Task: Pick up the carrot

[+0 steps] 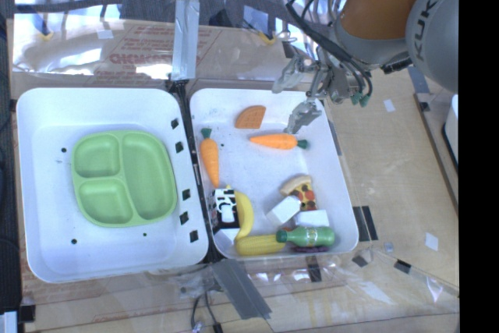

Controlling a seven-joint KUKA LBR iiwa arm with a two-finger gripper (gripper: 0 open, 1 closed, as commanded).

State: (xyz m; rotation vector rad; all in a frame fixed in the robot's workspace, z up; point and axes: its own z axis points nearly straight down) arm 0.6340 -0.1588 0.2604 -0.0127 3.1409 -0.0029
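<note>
The gripper (302,115) is hanging low over the far part of the right bin (337,168), just above the green end of one carrot (274,141); its jaws are looking slightly spread, with nothing between them. A second carrot (209,159) is lying near the bin's left wall. This is the approach step, I think. Next the jaws are needing to descend around the carrot's body and close.
</note>
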